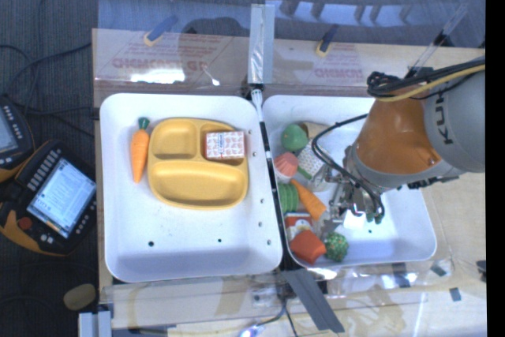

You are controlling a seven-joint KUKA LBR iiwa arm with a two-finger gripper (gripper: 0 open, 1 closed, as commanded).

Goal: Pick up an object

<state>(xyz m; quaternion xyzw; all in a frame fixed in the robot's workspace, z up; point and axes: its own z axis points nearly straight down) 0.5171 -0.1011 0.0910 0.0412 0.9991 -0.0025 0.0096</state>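
tool (353, 207) beside carrot (308, 200) (long axis slanting toward lower right).

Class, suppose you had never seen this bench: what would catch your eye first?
Probably the yellow tray in the left bin, with a small box in it and a carrot beside it. Next, the arm's orange band above the pile of toy food in the right bin.

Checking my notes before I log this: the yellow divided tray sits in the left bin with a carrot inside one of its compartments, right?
Not quite. The camera view shows the carrot lying on the left bin floor beside the yellow divided tray, not in a compartment. The tray does sit in the left bin.
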